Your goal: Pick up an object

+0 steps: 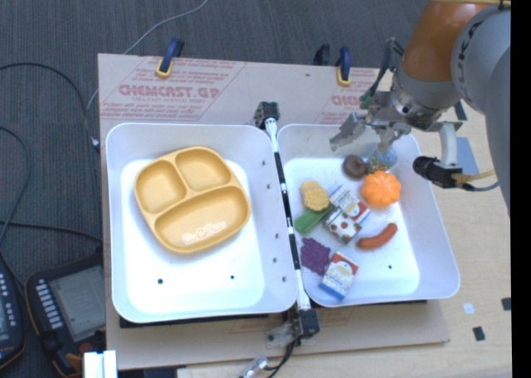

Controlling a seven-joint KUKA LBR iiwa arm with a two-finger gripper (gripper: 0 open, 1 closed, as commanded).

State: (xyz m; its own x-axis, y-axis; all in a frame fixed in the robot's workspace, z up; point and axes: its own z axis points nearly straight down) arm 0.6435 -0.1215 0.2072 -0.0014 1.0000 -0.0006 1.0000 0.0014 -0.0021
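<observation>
My fingers (366, 141) hang spread open and grip nothing, over the right bin's (431, 235) far edge, just above the brown ball (355, 167). The orange pumpkin (381, 189) sits close beside it; sausage (377, 237) and cartons crowd mid-bin. Bare floor lies along the bin's right wall.

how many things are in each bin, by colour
Left bin:
yellow divided plate: 1

Right bin:
brown round item: 1
orange pumpkin: 1
yellow corn: 1
green piece: 1
purple grapes: 1
red sausage: 1
printed cartons: 2

Total: 9
</observation>
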